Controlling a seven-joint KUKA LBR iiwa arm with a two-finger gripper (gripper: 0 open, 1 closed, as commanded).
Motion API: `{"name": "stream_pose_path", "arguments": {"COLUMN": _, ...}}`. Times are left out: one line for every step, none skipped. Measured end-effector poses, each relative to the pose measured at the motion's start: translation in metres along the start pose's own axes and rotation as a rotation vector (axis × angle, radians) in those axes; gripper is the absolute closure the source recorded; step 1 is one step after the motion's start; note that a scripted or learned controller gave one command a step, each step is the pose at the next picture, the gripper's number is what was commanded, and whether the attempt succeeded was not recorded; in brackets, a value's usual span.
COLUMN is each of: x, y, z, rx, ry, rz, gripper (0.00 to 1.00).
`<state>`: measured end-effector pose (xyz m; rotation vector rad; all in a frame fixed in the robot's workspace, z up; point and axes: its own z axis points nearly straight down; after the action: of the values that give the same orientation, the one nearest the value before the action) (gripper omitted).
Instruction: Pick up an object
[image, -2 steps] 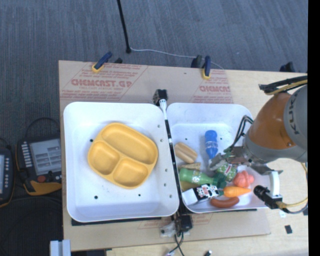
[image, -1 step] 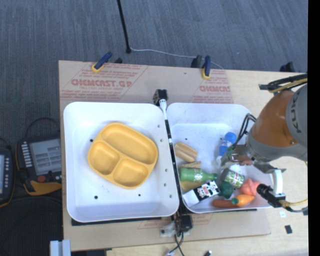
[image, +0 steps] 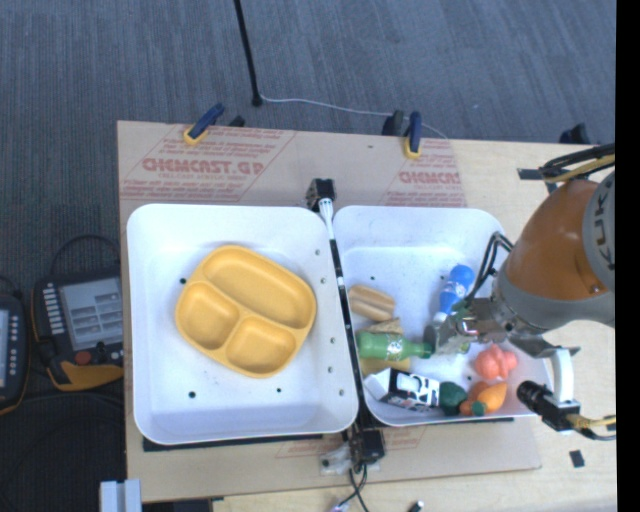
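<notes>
While reaching in from the right, arm (image: 560, 255) positioned low over right-hand bin (image: 400, 235), gripper (image: 452, 330) set down among clustered objects near bin's centre. Opening of gripper not discernible; cannot tell whether anything is held. Blue bottle (image: 455, 285) lying just above and touching or nearly touching gripper. Green bottle (image: 390, 347) lying immediately to its left, neck end toward gripper. Tan bread-shaped item (image: 372, 300) farther left, close to dividing wall. Orange-pink round toy (image: 494, 363) just below and right of gripper, with smaller orange piece (image: 490, 397) and dark green piece (image: 452, 397) near bin's lower rim. Black-and-white packet (image: 412, 389) at lower left of same cluster. Left-hand bin (image: 160, 300) carrying yellow compartment plate (image: 246, 310), well apart from gripper. Both bins seated on counter (image: 150, 160) covered by printed cardboard, clamps at far edge.
</notes>
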<state>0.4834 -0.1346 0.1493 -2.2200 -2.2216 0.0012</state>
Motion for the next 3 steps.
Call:
{"name": "stream_pose_path", "arguments": {"x": 0.018, "y": 0.05, "z": -0.02, "rx": -0.001, "ry": -0.001, "rz": 0.0, "gripper": 1.0}}
{"name": "stream_pose_path", "arguments": {"x": 0.018, "y": 0.05, "z": -0.019, "rx": 0.0, "ry": 0.0, "rz": 0.0, "gripper": 0.0}}
{"name": "stream_pose_path", "arguments": {"x": -0.062, "y": 0.0, "z": 0.047, "rx": 0.001, "ry": -0.001, "rz": 0.002, "gripper": 0.0}}
